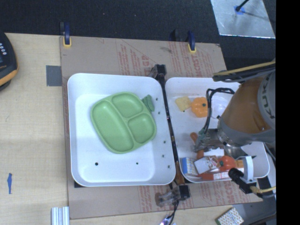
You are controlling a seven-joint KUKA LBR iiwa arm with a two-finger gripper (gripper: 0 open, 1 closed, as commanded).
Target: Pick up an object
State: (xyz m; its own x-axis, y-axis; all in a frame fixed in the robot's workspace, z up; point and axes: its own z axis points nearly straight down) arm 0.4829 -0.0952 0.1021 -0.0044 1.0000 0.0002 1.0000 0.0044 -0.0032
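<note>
On the light wooden table a brown cardboard sheet is laid, and on it two shallow white bins are set side by side. In the left white bin a pale green three-compartment plate is seen near the middle, with a small dark green piece touching its upper right edge.

In the right white bin a pale yellow soft lump lies near the top, and just beside it on the right a small orange pumpkin-shaped toy is found. Lower down, a thin orange-brown stick is seen at the middle of the bin. Along the bottom edge a flat white, red and blue printed packet lies, with a red rounded object resting on its right part.

The grey arm with its orange band is reached in from the right, over the right bin. The jaws are placed low over the bin, just above the packet and just beside the stick; how far they are opened cannot be told, and nothing is seen held between them.
</note>
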